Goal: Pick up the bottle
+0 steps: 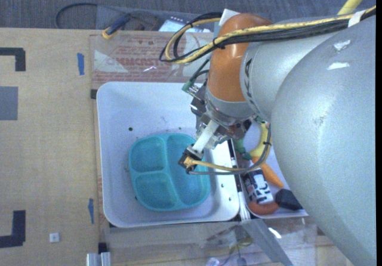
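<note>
Bottle (pixel 259 190), dark label, reddish end: lying right of teal divided tray (pixel 167 172), over the wall in the neighbouring bin (pixel 286 213), ungripped and not lifted. End effector (pixel 230 127): poised above tray's upper right corner, apart from bottle; spread or pressed together, cannot tell, tucked under the wrist. Status, as judged: grasp not begun; approach, closure and lift outstanding.

The arm (pixel 316 139) hides most of the right bin (pixel 292 213) holding the bottle (pixel 258 188).
</note>
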